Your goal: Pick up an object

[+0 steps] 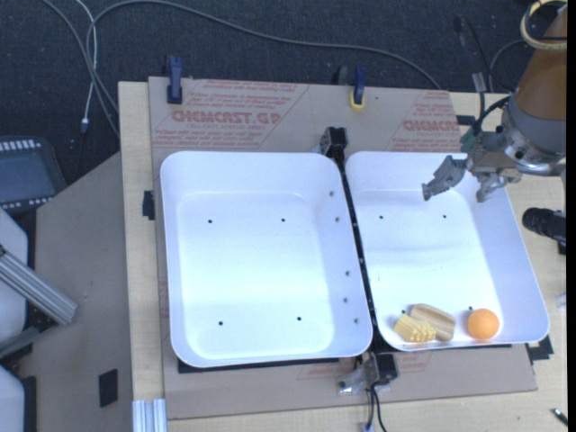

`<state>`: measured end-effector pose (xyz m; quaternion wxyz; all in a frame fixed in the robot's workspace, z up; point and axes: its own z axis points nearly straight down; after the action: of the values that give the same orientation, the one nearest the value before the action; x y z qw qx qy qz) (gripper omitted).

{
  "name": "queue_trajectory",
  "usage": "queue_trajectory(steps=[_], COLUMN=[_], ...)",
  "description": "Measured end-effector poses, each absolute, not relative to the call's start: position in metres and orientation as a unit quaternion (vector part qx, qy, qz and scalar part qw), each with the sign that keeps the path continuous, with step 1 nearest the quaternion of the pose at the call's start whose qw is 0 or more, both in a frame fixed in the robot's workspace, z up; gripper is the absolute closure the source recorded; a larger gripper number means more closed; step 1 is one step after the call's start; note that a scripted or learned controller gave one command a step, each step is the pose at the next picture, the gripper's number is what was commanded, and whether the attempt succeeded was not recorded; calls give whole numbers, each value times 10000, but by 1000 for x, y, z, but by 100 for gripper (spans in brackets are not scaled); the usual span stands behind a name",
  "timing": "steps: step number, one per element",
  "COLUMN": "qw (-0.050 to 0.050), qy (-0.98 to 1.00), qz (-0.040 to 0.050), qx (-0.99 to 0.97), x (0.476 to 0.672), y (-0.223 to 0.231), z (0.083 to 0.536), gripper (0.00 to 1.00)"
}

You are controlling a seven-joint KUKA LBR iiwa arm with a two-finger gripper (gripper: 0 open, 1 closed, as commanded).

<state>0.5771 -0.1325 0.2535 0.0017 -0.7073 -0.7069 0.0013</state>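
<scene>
One gripper (465, 180) spread above right bin (531, 268), orange ball (483, 323) near

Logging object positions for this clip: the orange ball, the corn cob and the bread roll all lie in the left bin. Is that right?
Not the left bin. In the camera view the orange ball, corn cob and bread roll all lie in the right bin.

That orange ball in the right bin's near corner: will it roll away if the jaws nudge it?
Probably. The orange ball looks round and smooth, so a nudge should roll it. It sits near the right bin front rim, which may stop it. It seems small and likely light.
</scene>
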Motion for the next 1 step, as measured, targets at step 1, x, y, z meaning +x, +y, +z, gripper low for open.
queue_trajectory(steps=[1], qw=[-4], qy=[-7071], qz=[-3], qx=[-7071], x=[578], y=[-132], z=[256], gripper=[0])
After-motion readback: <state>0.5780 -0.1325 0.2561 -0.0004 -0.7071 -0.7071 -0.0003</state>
